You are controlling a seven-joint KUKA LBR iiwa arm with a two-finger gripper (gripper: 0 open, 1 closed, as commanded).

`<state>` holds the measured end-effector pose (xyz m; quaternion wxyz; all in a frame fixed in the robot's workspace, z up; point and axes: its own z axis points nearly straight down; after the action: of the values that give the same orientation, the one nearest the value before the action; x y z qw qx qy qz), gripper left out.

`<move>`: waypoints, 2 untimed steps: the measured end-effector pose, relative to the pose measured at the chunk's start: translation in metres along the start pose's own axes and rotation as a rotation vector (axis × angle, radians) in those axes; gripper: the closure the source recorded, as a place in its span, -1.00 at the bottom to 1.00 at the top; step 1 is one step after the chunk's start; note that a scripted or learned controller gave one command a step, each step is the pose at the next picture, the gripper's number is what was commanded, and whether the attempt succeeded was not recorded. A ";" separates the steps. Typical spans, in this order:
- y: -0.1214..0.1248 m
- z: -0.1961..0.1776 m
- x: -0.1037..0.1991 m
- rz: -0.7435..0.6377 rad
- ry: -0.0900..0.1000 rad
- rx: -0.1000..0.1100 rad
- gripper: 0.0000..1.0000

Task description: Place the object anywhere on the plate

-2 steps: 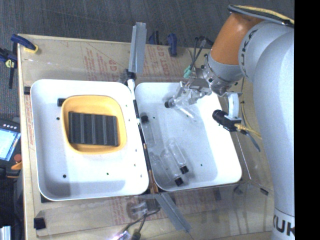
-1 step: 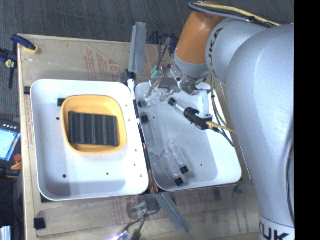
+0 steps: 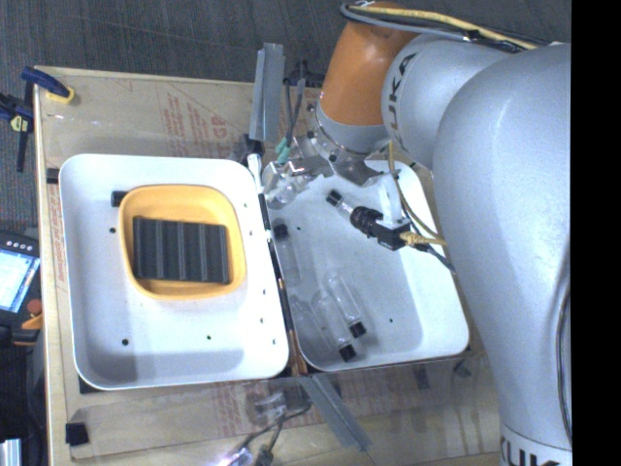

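Two shallow white plastic bins are seen side by side on the wooden bench. In the left bin a yellow rounded-square plate with a dark ribbed centre is set, a little toward the far side.

The grey arm with the orange band is reached in from the right, and its gripper is lowered at the far left corner of the right bin, just beside the rim shared by the bins. Whether the fingers are clenched or released cannot be told, as they are blurred among cables and metal parts.

A clear, see-through object with small black ends is seen lying on the floor of the right bin, toward its near side, well apart from the gripper and from the plate.
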<state>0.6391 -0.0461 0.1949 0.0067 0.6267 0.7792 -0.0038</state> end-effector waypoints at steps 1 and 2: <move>-0.018 0.002 0.033 -0.136 0.015 0.005 1.00; -0.043 0.003 0.055 -0.408 0.017 0.004 1.00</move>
<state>0.5854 -0.0015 0.1914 -0.0019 0.4561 0.8899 -0.0014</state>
